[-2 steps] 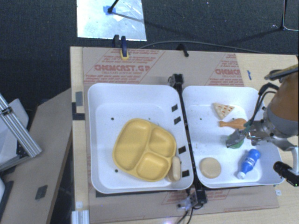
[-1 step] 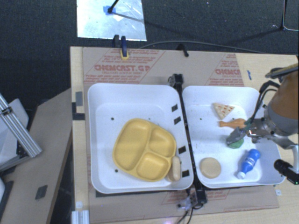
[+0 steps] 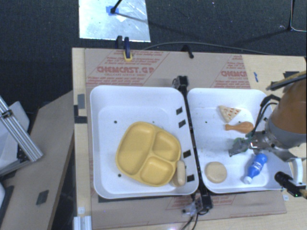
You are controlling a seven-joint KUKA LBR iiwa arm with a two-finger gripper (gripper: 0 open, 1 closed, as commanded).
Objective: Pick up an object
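Several items crowd the right bin (image 3: 201, 128), so the gripper (image 3: 238, 146), jaws' state impossible to tell, could nudge the blue bottle (image 3: 254, 166) and miss

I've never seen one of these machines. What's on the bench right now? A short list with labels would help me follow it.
left bin: yellow divided plate, with a small tan piece at its lower right edge
right bin: pale wedge, brown drumstick-shaped toy, grey object, tan round disc, blue bottle
arm: reaches in from the right, over the right bin
gripper: low beside the grey object; a grasp cannot be confirmed
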